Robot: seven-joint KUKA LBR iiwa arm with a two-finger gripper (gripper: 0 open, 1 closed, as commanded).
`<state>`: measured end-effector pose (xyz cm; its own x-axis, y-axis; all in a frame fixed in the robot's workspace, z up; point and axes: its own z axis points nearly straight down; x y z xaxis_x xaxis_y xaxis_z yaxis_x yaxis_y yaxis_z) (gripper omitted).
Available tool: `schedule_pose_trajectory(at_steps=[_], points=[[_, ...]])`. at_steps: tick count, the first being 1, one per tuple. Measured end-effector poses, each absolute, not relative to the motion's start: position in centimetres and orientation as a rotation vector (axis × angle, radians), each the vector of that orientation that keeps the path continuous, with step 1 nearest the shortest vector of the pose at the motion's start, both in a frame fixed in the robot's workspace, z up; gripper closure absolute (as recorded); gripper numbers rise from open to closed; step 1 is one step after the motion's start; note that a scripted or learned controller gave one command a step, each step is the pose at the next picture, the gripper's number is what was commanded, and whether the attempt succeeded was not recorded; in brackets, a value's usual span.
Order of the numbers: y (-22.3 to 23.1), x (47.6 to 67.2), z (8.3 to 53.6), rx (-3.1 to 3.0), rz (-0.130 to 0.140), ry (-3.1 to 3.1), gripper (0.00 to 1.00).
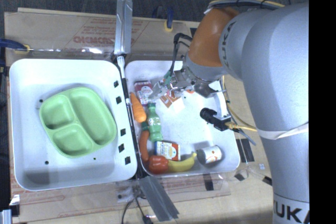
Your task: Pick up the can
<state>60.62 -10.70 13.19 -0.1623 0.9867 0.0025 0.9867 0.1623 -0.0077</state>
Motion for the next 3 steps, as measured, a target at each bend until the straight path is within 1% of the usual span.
schedule_pose_trajectory(at_steps=[1,2,3], points=[[-11.2,59.9,10.7,-2.032,-0.019,-2.44,0.0],[-11.4,60.3,12.1,-2.037,-0.026,-2.448,1.0],[-5.7,64.4,18.9,-2.132,0.007,-2.301,1.0]])
